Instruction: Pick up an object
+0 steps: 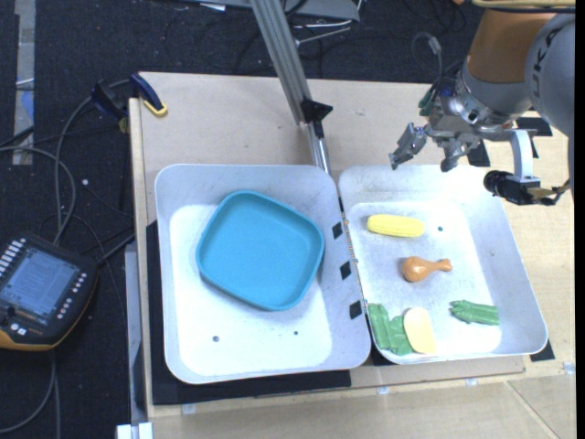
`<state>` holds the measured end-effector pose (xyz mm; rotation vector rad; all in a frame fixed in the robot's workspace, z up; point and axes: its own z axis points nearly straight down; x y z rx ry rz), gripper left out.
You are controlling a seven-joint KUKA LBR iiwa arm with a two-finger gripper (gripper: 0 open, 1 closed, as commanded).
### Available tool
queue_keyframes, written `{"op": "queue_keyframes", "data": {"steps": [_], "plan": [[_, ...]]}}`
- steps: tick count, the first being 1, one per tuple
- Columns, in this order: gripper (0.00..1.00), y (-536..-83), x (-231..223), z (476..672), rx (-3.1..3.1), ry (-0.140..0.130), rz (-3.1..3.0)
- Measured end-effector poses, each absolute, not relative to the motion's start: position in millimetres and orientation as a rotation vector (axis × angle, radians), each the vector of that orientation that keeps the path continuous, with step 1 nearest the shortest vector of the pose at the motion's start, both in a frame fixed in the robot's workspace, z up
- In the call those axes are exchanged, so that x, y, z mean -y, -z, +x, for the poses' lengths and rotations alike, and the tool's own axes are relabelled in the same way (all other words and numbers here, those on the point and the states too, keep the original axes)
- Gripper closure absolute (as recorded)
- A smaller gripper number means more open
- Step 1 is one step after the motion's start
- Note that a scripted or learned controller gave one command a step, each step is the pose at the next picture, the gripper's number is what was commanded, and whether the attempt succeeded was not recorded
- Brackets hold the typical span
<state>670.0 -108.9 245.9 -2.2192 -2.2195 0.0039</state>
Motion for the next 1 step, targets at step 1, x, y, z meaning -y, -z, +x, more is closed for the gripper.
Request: {"op": "queue_keyframes", "data": {"steps": [1], "plan": [[0.0, -185.9, 116.3, 669.6, 2.218, -0.005, -2.219]]}}
